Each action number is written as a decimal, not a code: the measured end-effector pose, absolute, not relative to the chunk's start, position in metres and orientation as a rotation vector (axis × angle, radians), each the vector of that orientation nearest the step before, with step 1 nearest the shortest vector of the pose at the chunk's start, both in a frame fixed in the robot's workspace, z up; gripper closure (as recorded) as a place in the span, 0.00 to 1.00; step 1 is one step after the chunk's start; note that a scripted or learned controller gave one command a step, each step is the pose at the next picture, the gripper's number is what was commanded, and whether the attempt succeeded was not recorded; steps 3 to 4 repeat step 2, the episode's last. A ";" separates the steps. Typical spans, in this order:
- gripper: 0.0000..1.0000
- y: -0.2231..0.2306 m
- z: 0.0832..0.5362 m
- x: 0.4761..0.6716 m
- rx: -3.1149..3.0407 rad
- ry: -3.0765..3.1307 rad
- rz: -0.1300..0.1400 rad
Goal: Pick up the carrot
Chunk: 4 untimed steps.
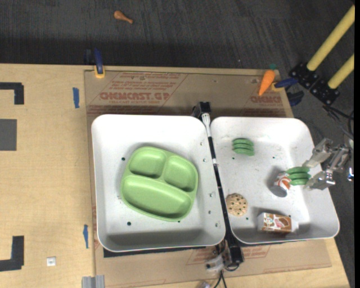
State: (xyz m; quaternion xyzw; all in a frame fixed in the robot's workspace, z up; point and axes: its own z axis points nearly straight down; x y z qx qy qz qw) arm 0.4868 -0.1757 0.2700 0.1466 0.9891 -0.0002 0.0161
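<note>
Carrot lies outside both bins, on the brown cardboard sheet near its far right corner, tilted, green top pointing away from the bins. A blue clamp sits just beside it to the right; black-and-yellow poles are further right.

Gripper is at the right wall of the right bin, well apart from the carrot. Its fingers are apart, around a green ribbed piece, though it is unclear if they press on it. A small white-and-orange item touches the left end of that green piece.

Other things in the right bin: a stack of green slices near the far left, a cookie against the dividing wall at the near left, a brown-and-white carton lying flat near the near wall.

Left bin holds a green divided plate, three compartments, sitting roughly centred.

A black bracket sits at the far end of the seam between the bins, left of the carrot. Yellow-blue clamp at the cardboard's far left corner. A small orange item lies on the dark floor beyond the tabletop. Black tape marks on the tabletop's left side.

Nothing lies on top of the carrot; the right bin's far wall stands between it and the gripper.
</note>
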 end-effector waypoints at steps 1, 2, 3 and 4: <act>1.00 -0.175 0.281 0.488 0.456 3.069 -0.001; 1.00 -0.194 0.232 0.480 -0.009 3.139 0.000; 1.00 -0.194 0.232 0.480 -0.009 3.139 0.000; 1.00 -0.194 0.232 0.480 -0.009 3.139 0.000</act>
